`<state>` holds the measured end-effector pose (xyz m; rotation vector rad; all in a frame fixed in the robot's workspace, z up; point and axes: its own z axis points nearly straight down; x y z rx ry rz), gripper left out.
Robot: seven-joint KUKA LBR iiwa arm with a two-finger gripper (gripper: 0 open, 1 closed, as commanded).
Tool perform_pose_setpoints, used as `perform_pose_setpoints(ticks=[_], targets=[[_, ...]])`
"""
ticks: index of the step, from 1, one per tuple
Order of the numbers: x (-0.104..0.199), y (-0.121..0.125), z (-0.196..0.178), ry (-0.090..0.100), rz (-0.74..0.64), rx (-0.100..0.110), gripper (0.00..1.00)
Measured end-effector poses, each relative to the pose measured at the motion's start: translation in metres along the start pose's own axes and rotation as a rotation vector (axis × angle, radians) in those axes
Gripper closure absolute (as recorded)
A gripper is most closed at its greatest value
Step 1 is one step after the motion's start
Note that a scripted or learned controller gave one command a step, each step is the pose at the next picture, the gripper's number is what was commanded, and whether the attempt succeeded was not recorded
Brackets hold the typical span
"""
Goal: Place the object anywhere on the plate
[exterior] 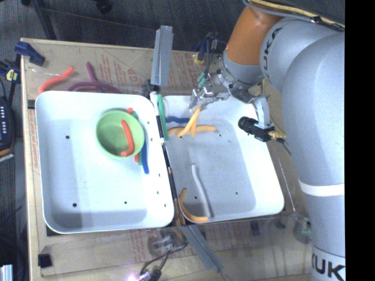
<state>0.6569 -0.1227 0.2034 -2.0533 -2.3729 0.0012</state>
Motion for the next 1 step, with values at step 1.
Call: perform_pose_setpoints(ticks=[1], targets=[[0.0,0.0001,0.0,0.0,0.0,0.0,0.0]])
